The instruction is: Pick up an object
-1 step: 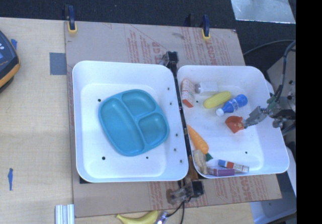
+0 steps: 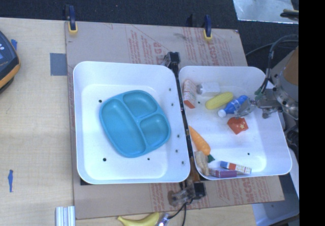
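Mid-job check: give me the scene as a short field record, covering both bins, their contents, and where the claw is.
left bin: blue plate, three compartments
right bin: yellow item, blue bottle, red block, carrot, tube, marker
claw: over right bin's right side, beside blue bottle
claw state: cannot tell
grasp: nothing visibly held
bench front edge: banana

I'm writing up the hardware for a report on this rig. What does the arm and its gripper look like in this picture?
The visible part of the arm at the right edge of the camera view is grey metal with a tan-orange rounded section. The gripper is a small grey metal assembly with dark parts, reaching over the right bin. Thin dark cables loop beside the arm. No markings can be read.
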{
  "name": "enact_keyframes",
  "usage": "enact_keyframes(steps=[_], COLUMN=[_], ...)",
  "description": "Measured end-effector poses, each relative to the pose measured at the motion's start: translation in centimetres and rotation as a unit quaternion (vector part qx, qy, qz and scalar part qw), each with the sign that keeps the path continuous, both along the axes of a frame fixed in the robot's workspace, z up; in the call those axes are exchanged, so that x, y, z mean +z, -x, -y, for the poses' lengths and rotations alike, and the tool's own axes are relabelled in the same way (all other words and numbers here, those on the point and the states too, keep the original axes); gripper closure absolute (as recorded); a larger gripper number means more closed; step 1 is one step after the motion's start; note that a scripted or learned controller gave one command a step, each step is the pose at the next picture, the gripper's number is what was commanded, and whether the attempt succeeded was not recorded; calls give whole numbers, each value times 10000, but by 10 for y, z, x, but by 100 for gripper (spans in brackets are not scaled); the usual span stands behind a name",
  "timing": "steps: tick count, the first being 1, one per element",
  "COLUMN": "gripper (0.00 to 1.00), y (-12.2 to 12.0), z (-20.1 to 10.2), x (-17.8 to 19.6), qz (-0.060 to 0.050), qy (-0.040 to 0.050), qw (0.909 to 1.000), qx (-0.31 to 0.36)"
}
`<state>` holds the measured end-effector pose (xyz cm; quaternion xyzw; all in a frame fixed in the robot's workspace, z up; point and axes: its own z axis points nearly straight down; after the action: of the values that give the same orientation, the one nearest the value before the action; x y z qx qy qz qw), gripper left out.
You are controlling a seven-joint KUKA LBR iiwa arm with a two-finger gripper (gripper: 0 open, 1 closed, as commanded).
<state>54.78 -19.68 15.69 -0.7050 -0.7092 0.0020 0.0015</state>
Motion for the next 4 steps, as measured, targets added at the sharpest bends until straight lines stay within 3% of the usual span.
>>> enact_keyframes(steps=[1,2,3,4], gripper=[0,0,0,0], y=[-91,-109,-36,-28], z=[-25,-117,-68,5], x=[-65,36,-62,47], qz=[2,23,-6,21], qy=[-6,-9,1,6], qw=[10000,10000,10000,10000], qx=[-5,-4,-8,-17])
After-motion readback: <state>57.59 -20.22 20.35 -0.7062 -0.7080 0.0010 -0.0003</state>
